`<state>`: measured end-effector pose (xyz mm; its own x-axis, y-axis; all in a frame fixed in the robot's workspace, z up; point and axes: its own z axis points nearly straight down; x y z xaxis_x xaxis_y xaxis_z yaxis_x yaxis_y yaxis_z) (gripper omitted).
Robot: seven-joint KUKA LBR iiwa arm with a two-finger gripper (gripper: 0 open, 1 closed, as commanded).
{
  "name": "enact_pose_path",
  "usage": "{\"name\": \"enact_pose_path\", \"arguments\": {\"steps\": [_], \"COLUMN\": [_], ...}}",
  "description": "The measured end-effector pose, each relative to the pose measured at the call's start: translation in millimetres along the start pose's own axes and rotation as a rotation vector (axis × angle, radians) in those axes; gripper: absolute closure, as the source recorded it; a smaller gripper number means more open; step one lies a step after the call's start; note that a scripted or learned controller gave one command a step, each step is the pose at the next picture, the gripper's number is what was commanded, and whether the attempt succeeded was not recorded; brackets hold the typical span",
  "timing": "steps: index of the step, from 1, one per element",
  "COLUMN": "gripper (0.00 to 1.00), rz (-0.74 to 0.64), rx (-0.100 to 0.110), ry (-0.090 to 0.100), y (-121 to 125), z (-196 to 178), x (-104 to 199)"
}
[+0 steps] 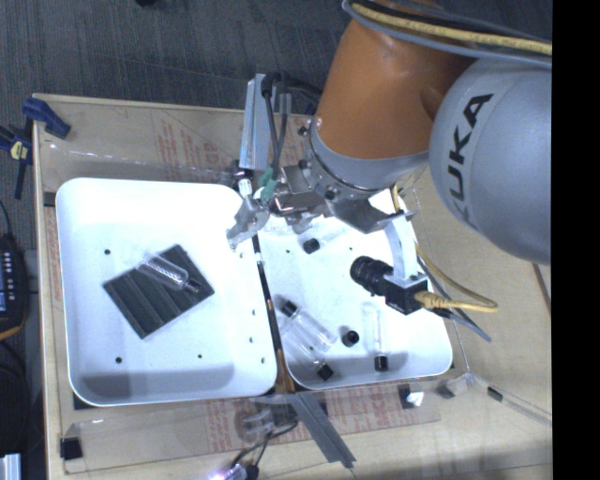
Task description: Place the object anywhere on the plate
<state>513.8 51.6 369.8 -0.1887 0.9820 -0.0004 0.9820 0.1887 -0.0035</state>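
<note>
Claw (251, 217) over the divider between the two bins, can't tell its state; object (171, 271) is a clear tube, glossy, lying tilted on the dark ribbed plate (141, 302) in left bin (89, 202); more clear tubes (307, 333) in right bin (431, 354).

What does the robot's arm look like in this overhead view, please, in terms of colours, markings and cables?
The arm is a bulky, rounded grey housing with dark KUKA lettering on its side. Above the wrist sits a broad orange band, and below it a lighter grey ring. A yellowish cable runs over the top of the arm. The gripper is a small metallic assembly with thin wires, one of them green.
</note>
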Motion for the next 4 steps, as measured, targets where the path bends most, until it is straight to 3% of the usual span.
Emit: {"name": "enact_pose_path", "arguments": {"steps": [1, 2, 3, 4], "gripper": [0.0, 0.0, 0.0, 0.0], "rz": [0.054, 0.374, 0.457, 0.646], "rx": [-0.007, -0.002, 0.001, -0.001], "ry": [0.001, -0.001, 0.001, 0.001], "y": [-39, -6, 71, 96], "z": [-74, -72, -71, -72], "x": [-57, -134, -192, -257]}}
